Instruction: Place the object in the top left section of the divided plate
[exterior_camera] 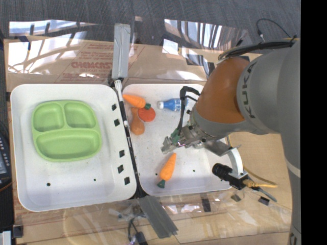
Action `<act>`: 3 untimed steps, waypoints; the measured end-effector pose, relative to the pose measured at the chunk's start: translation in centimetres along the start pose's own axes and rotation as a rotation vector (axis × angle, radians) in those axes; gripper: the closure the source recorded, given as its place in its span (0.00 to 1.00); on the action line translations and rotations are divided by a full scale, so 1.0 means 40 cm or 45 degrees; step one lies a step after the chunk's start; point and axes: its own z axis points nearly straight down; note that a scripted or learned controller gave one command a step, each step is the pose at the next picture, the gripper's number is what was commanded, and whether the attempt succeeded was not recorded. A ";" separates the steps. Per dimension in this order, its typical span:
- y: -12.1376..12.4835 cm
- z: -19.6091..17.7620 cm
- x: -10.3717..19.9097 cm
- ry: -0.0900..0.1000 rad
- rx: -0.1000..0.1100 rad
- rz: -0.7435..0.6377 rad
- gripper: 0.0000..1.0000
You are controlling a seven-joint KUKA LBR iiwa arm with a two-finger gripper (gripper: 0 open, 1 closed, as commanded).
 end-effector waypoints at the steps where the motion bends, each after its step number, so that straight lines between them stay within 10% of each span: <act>1: -0.040 0.015 0.024 -0.006 -0.013 -0.288 1.00; 2: -0.003 -0.007 0.155 -0.009 -0.017 -0.014 1.00; 3: 0.197 0.013 0.199 -0.008 -0.014 0.236 1.00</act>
